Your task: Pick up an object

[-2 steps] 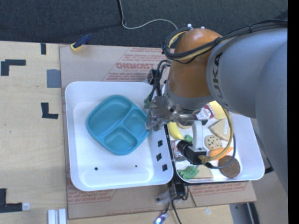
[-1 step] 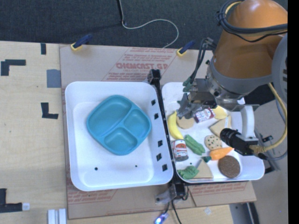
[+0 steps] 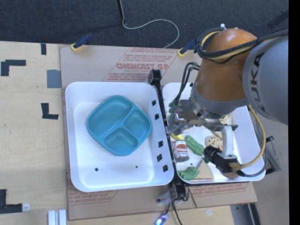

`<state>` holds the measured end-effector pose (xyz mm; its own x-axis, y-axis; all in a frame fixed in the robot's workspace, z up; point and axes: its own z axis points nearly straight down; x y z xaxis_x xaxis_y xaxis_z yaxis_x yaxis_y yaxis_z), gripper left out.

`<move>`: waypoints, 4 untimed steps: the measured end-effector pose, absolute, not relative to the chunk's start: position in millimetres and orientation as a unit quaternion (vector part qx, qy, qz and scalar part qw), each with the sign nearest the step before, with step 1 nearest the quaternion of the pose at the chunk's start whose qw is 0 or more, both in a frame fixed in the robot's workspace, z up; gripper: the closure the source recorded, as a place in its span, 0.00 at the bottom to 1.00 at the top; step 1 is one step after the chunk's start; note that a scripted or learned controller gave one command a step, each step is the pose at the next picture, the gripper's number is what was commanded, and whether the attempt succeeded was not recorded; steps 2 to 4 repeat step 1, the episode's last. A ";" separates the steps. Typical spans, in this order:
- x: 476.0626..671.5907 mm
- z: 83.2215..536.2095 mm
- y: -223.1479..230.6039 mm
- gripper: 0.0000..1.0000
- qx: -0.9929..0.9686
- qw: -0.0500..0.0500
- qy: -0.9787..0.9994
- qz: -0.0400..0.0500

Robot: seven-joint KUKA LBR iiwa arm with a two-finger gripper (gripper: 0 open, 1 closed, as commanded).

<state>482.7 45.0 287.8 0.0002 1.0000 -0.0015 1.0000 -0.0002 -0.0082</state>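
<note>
My gripper (image 3: 182, 122) hangs low over the left part of the right bin (image 3: 251, 114), under the arm's orange band. Just below it lie a small can with a red label (image 3: 181, 151), a green pod-shaped piece (image 3: 194, 145) and a yellow scrap (image 3: 178, 136). Another green piece (image 3: 189, 173) rests at the bin's front edge on a tan flat piece (image 3: 205, 171). A pale spotted piece (image 3: 213, 139) lies to the right. The wrist hides whatever is straight under the gripper.
The left bin (image 3: 77, 125) holds a blue divided plate (image 3: 119, 124). A black divider with clips (image 3: 161, 121) runs between the two bins. The arm's bulk covers the back and middle of the right bin. Cardboard lies beneath both bins.
</note>
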 end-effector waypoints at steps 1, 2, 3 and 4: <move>484.7 442.7 57.0 1.00 -0.705 -0.005 -0.709 -0.007; 484.7 442.7 57.0 1.00 -0.705 -0.005 -0.709 -0.007; 484.7 442.7 57.0 1.00 -0.705 -0.005 -0.709 -0.007; 484.7 442.7 57.0 1.00 -0.705 -0.005 -0.709 -0.007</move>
